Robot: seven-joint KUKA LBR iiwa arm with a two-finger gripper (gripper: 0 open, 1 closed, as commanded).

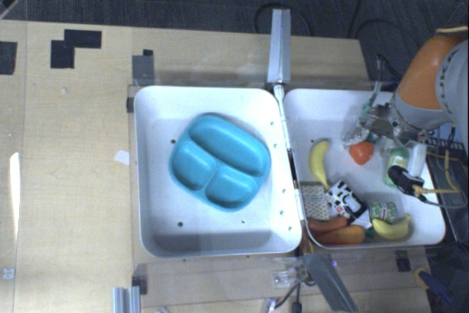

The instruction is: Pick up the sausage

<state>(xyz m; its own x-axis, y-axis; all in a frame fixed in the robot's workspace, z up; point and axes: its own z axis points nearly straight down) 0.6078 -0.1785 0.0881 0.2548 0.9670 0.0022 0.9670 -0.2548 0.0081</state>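
- Camera view: the counter (66, 179) is pale wood and bears two white bins side by side, the left bin (146, 157) and the right bin (308, 110).
- In the left bin lies a blue tray (220, 160) with three wells, tilted a little, near the bin's middle.
- The arm (432, 77) comes in from the right, its orange band over the right bin's far right part.
- The hand (370, 124) hangs over the right bin's upper middle, just above a red-orange thing, perhaps a tomato (361, 152); I cannot tell how far its fingers are apart, nor whether it has hold of anything.
- The sausage (338, 235) lies along the right bin's near wall, reddish-brown, well apart from the hand.
- A banana (319, 162) lies just left of the tomato, near the bin's left wall.
- A black-and-white toy (342, 199) sits just above the sausage, touching or nearly touching it.
- A second banana (390, 228) lies in the near right corner, beside the sausage's right end.
- A green-capped thing (398, 160) stands near the bin's right wall, partly under the arm.
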